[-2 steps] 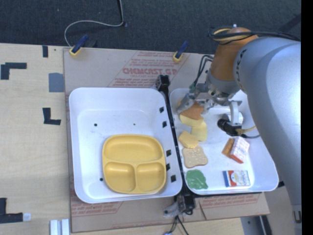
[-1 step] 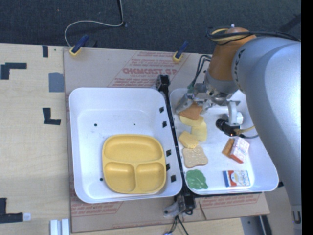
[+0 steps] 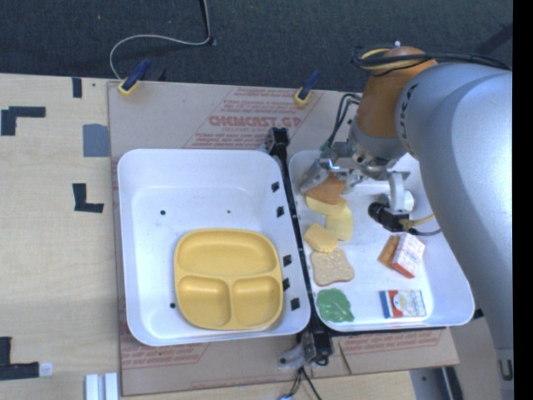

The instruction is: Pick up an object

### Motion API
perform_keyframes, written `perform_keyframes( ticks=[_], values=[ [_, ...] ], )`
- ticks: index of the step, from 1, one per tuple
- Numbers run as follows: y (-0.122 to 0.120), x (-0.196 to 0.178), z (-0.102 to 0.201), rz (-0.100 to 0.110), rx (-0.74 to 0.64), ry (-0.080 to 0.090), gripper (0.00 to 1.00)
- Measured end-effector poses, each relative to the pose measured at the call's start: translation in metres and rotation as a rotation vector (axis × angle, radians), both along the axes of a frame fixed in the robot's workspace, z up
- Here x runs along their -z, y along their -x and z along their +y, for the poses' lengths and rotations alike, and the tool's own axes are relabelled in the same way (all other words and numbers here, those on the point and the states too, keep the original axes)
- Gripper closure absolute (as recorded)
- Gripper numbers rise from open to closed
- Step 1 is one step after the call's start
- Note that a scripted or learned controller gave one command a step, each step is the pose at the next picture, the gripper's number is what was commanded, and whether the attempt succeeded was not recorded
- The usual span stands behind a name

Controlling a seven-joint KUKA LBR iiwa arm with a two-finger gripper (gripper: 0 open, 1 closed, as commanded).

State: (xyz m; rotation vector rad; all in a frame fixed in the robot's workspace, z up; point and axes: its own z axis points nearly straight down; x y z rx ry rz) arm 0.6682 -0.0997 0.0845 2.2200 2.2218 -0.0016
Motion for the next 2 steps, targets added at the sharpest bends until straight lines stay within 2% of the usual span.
perform_keyframes(
  ticks=[1,2],
  values=[
    [0.0,0.0,-0.011,-0.001,0.0,0.0,0.0],
    [-0.001,-0.014,-0.011,0.0,-0.001,-0.002,1.0]
  ],
)
